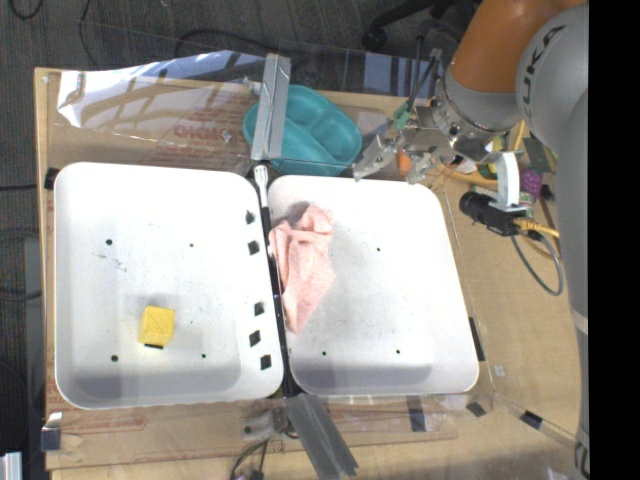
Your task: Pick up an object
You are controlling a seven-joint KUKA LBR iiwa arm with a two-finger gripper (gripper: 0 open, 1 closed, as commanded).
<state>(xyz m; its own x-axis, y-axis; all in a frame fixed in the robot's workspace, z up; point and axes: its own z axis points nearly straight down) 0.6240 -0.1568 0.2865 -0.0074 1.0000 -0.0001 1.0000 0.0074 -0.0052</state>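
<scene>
Dark carpet is showing beyond the wooden bench [500, 298]. I am targeting the pink cloth [303, 264], soft and crumpled, lying against the right bin [420, 298]'s left wall. Gripper [385, 155] is hovering past the bin's far rim, fingers apart, holding nothing. Best pinching a raised fold. Yellow block [157, 326] is sitting in the left bin [100, 218].

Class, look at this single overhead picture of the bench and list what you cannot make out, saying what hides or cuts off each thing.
1. The robot's hand, camera view: small and cluttered by cables, so its state is unreadable.
2. Teal plastic dish: its left part sits behind the upright metal post.
3. Crumpled pink cloth: its own folds hide whatever lies beneath.
4. Small yellow sponge-like block: too small to tell its material.
</scene>
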